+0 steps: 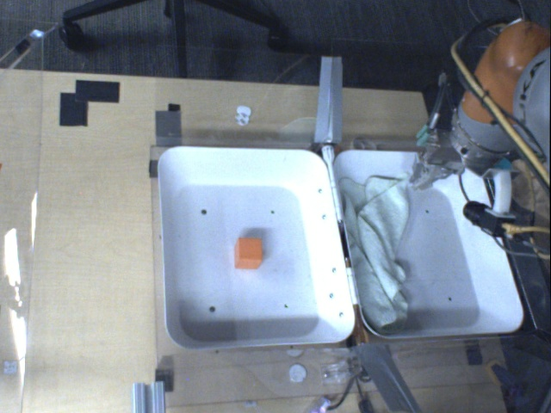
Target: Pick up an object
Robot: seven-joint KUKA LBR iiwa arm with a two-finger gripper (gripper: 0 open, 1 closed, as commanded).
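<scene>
The wooden counter carries two white bins side by side. The left bin holds a small orange cube near its middle. In the right bin, a pale cloth lies crumpled along the left wall. The pincer pinches the cloth's upper corner.

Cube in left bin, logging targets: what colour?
Orange cube; camera view shows it best.
</scene>
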